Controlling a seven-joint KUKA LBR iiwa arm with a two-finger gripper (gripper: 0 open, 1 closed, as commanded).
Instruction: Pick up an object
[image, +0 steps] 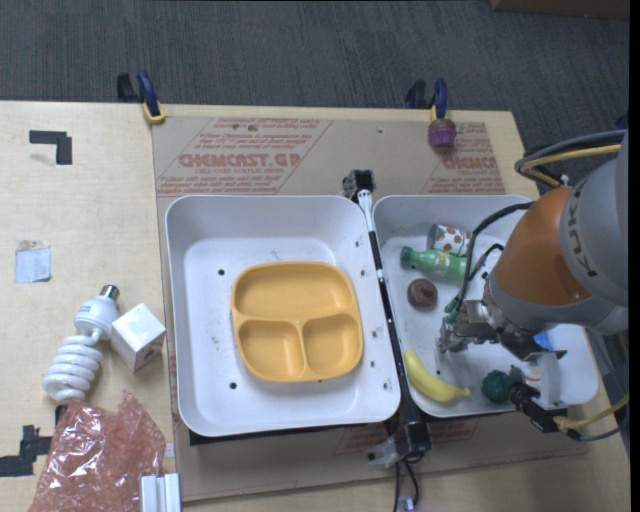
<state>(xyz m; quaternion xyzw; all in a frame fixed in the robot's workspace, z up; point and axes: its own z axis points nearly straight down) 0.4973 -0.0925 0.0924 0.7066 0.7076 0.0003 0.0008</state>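
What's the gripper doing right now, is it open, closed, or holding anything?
Gripper: low in the right bin, between the brown donut and the banana; open or closed cannot be told, and nothing is visibly held.

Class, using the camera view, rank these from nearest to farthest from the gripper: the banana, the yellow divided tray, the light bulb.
1. Banana, just below-left of the gripper, in the right bin.
2. Yellow divided tray, in the left bin.
3. Light bulb, far left on the bench.
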